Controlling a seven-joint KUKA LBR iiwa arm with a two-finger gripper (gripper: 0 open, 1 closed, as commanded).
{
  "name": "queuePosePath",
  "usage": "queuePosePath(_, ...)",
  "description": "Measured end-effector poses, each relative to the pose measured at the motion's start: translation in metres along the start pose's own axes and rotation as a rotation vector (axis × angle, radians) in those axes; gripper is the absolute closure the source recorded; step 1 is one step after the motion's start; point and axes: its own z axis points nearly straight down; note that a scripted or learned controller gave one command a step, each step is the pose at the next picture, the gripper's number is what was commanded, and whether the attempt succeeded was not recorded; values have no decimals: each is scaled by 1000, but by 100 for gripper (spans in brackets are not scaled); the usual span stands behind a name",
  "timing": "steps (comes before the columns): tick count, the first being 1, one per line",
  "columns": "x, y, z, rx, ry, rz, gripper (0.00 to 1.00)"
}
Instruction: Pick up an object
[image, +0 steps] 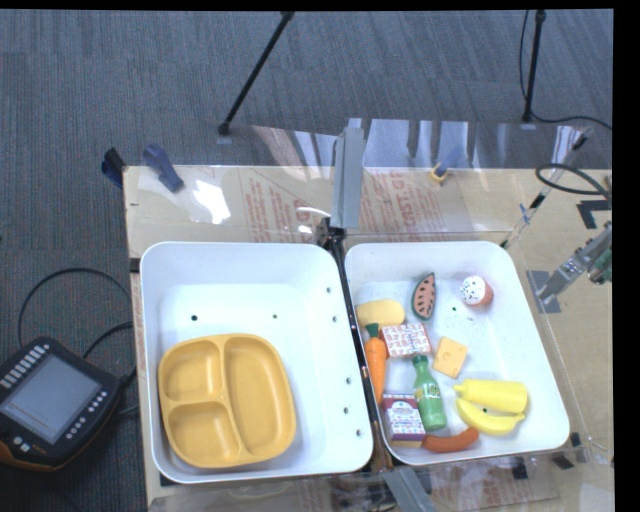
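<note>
The right bin holds several toy foods: a watermelon slice, a white and red round piece, a pale yellow lump, a carrot, a pink-patterned box, a cheese wedge, a green bottle, a banana, a red sausage and a small red-and-white box. My gripper is a grey shape at the right edge, outside the right bin's far right rim and away from every toy.
The left bin bears a yellow divided plate. A grey metal post stands behind the seam between the bins. A teach pendant lies on the floor at the left. Cables run at the back right.
</note>
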Motion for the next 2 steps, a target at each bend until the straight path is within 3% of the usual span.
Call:
queuePosePath(1,69,2,24,6,8,-97,100)
queuePosePath(2,-2,-47,-26,3,2,7,100)
